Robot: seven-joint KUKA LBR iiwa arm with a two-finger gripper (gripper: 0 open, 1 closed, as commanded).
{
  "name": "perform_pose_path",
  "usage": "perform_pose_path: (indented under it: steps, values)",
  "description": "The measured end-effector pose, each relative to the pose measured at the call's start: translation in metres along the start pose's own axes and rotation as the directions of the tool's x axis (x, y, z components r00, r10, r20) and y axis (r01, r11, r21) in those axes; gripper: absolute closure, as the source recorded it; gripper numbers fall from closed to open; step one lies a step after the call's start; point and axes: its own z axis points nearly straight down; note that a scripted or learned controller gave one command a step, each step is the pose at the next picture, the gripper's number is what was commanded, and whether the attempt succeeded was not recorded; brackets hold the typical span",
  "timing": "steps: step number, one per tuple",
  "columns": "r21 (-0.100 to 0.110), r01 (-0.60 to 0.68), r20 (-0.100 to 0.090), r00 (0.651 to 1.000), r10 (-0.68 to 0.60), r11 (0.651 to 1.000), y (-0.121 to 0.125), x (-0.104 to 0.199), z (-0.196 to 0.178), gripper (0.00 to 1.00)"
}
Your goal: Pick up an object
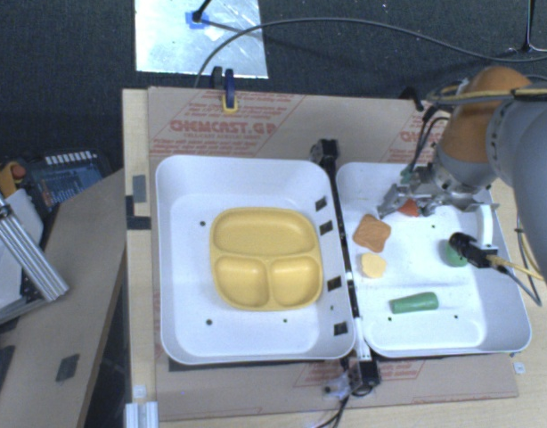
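My gripper [401, 200] hangs low over the back of the right bin [452, 333], on the grey arm with the orange band coming in from the right. Right beneath its tip lies a small red object [410, 209], partly covered by it. Just in front and to the left sits an orange-brown toast-shaped piece [371, 232], and a small pale yellow round piece [373, 266] lies in front of that. A green cylinder [413, 303] rests nearer the bin's front. Another small green object [453, 256] sits to the right, partly hidden by the robot's hardware.
The left bin [180, 266] holds a yellow three-compartment plate [263, 257]. A black divider [338, 239] with clips runs between the two bins. Both bins stand on a cardboard sheet [256, 123].
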Motion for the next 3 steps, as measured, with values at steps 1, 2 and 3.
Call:
perform_pose_path:
  steps: [1,2,3]
  values:
    - [0.004,0.001,0.0,1.0,-0.001,1.0,-0.001,0.0,-0.01,1.0]
    - [-0.004,-0.003,0.0,1.0,0.003,1.0,0.001,-0.004,-0.054,1.0]
    - [-0.005,0.001,0.001,1.0,-0.001,1.0,0.003,-0.002,-0.119,1.0]
